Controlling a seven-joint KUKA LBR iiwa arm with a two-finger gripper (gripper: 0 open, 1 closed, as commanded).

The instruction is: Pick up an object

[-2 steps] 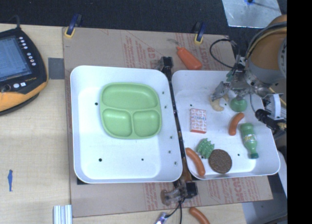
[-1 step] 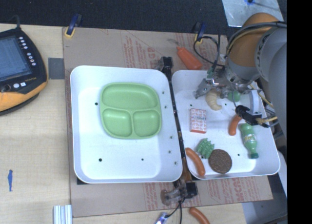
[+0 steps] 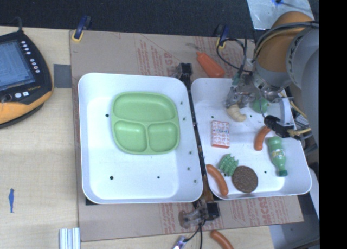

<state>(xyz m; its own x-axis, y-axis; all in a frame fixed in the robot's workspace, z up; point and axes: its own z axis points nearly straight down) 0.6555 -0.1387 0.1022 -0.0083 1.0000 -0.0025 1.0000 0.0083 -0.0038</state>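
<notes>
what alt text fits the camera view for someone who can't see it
A grey robot arm's gripper sits low over a pale cashew-shaped toy in the right white bin, among toy sausages, a green bottle and a brown cookie. The left white bin holds a green divided plate.

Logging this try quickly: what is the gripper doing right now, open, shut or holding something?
Gripper: down in the right bin, just above a pale, banana-like piece; open or shut cannot be told.
</notes>
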